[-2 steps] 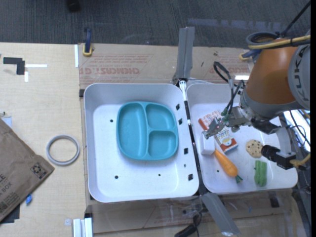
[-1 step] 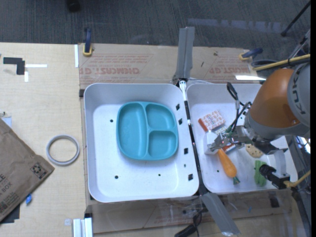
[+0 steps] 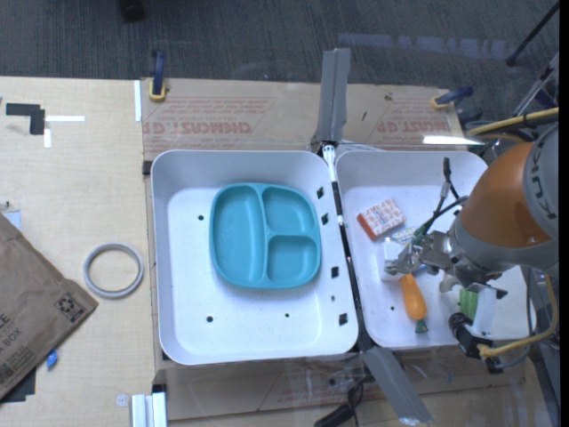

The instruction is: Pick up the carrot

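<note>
Red print runs along the cardboard sheet [image 3: 240, 114] behind the bins [image 3: 164, 238], upside down and too blurred to read. The brown box [image 3: 31, 314] left of the bins shows "BOX" by its edge.

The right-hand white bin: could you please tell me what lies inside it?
In the right-hand white bin lie an orange carrot with a green tip and a small red-and-white packet. The gripper sits above the carrot's top; the grey-and-orange arm covers the bin's right part.
</note>
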Robot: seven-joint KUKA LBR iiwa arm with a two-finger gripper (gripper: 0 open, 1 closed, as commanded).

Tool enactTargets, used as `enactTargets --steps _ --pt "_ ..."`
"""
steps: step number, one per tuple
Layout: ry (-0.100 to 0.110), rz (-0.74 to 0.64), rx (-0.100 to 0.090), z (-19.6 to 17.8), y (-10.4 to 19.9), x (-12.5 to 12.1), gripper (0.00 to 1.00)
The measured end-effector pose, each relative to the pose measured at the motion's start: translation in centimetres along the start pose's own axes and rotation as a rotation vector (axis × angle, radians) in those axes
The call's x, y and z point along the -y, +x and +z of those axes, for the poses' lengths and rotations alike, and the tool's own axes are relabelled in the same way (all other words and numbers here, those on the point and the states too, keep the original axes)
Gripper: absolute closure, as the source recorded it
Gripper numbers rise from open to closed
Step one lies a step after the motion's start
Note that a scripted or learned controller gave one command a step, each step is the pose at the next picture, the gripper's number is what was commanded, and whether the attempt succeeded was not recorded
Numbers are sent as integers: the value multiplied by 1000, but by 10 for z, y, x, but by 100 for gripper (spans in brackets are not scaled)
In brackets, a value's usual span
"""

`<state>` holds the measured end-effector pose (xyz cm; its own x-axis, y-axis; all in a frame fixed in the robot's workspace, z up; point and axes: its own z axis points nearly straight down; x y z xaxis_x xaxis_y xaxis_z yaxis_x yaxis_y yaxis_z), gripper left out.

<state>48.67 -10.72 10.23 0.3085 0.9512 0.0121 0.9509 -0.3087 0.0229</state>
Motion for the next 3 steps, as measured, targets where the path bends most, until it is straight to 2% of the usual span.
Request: enactTargets --steps 1,2,3 --pt "-10 4 -1 -13 0 -4 100" --pt "-7 4 0 -12 -1 -3 0" --pt "28 -371 7 11 6 10 0"
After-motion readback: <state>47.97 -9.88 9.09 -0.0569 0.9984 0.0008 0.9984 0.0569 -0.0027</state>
